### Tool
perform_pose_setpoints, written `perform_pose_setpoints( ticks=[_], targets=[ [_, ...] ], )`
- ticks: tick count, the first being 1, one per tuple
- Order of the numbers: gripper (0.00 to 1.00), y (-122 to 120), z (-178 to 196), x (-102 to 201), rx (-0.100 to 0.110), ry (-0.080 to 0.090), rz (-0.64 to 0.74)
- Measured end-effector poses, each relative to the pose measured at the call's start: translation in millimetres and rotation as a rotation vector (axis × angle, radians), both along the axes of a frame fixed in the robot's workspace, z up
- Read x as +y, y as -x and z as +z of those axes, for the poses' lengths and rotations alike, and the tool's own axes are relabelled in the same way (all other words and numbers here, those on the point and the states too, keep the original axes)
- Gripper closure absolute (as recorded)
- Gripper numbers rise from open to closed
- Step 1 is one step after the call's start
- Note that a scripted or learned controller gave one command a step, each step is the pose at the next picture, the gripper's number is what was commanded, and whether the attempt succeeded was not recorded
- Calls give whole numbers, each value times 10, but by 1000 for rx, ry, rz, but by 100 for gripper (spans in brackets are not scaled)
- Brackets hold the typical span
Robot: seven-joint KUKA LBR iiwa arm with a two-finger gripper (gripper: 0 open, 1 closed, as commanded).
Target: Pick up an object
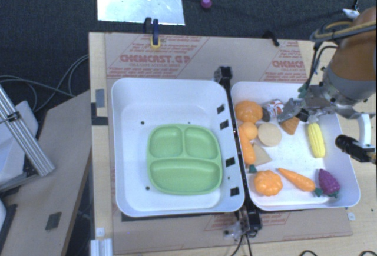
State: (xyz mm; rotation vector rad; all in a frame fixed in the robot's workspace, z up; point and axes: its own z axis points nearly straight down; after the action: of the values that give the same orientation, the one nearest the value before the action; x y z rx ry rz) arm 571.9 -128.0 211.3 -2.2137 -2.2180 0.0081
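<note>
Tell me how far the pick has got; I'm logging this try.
Done: the end effector is down in the right bin, among the toy food near the brown piece. In hand: nothing visibly lifted. Left: securing an item, such as the corn, and raising it.

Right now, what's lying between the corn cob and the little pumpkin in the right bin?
In the camera view, an orange carrot lies on the bin floor between the corn cob and the pumpkin, pointing toward the pumpkin.
</note>
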Motion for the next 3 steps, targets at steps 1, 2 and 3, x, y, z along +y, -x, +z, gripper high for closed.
perform_pose_setpoints(
  ticks=[1, 2, 3],
  targets=[
    [0, -22, 50, 2, -9, 1, 2],
    [0, 81, -497, -20, -4, 1, -1],
    [0, 144, -947, -32, -5, 1, 0]
  ],
)
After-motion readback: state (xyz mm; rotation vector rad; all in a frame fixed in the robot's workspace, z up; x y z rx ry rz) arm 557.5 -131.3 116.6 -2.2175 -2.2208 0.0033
